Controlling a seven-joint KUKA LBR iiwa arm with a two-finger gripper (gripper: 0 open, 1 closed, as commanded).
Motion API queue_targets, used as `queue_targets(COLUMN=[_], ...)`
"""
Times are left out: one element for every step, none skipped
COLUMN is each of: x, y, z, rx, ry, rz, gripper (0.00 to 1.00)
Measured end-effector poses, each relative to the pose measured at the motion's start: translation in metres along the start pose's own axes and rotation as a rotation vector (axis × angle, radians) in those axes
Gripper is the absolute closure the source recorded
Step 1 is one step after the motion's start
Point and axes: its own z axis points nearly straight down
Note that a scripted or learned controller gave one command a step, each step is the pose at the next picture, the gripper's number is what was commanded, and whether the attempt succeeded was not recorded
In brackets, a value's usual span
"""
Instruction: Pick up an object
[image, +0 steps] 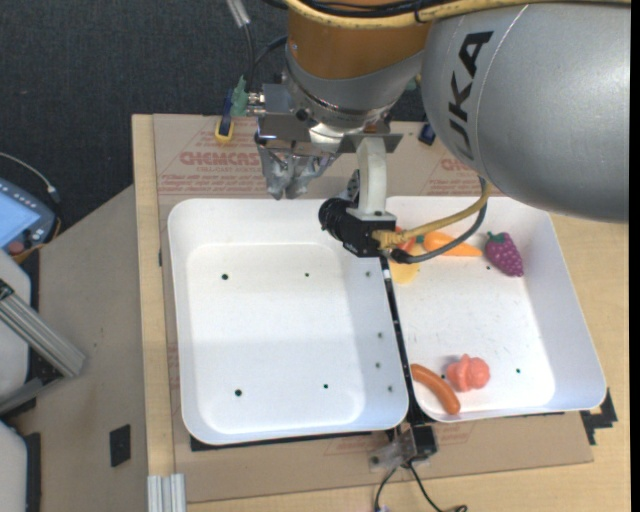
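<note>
Camera view is showing you the pickable things lying in the right bin (500, 320): purple grapes (505, 253) at the far side, an orange carrot (452, 246) near them, a pink toy (468, 373) just beside a sausage (436, 388) at the front rim. The gripper (292, 180) is hovering beyond the left bin (270, 330), over cardboard (200, 160); you are not getting a read on whether it is spread or closed.

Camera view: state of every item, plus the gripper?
gripper, raised near left bin's back rim, nothing seen held
left bin, flat, beside right bin
right bin, flat, holds five items
grapes, lying at back right
carrot, on its side, left of grapes
yellow piece, lying by the inner wall
sausage, lying at front
pink toy, lying beside sausage
</note>
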Motion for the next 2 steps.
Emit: queue_targets(x=[0.000,0.000], y=[0.000,-0.064], z=[-0.010,-0.021], rx=[-0.002,0.003], ry=[0.000,0.000], rz=[-0.001,-0.002], gripper=[1.00,1.00])
